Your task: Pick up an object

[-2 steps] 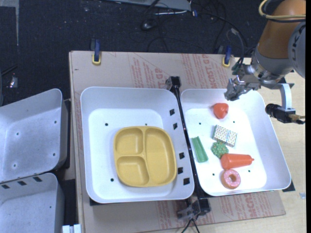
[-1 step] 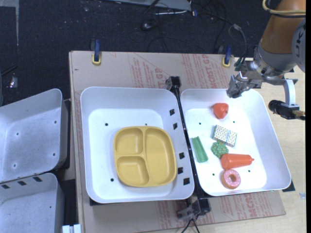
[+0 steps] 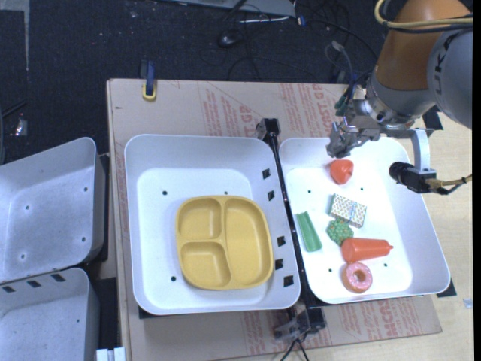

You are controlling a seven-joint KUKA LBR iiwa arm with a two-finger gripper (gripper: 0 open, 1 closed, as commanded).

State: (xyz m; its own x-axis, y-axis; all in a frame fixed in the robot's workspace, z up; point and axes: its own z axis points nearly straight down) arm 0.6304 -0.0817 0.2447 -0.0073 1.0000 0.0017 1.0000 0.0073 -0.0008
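My gripper hangs over the far left part of the right bin, with the arm coming in from the upper right. Just below its tip lies a small red-orange piece; I cannot tell whether the gripper touches it. Nearer the front lie a checkered block, a green stick, a bumpy green piece, an orange carrot and a pink ring.
The left bin holds a yellow divided plate. A black divider runs between the two bins. Grey trays stand off the bench at the left.
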